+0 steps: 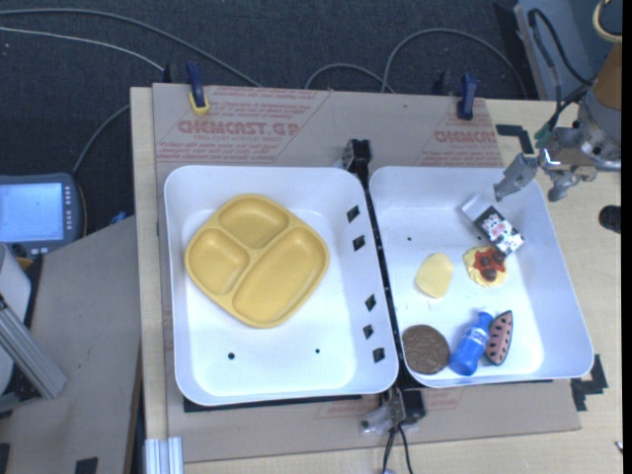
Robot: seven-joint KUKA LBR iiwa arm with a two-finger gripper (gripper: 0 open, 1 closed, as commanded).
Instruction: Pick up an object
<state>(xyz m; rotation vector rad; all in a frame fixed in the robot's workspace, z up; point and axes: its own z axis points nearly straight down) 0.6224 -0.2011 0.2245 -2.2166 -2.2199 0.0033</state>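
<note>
The end effector (533, 178) hovers open and empty over the right bin's (553, 265) far corner. The nearest object, a small box (494, 227), lies just below-left, angled diagonally.

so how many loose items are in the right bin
6: a black-and-white box at top, pale yellow piece and pizza toy mid-bin, brown disc, blue bottle and watermelon slice along the front.

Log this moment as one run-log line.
gripper: open, above right bin far edge | held: nothing | nearest: small box | yellow tray: left bin
</note>
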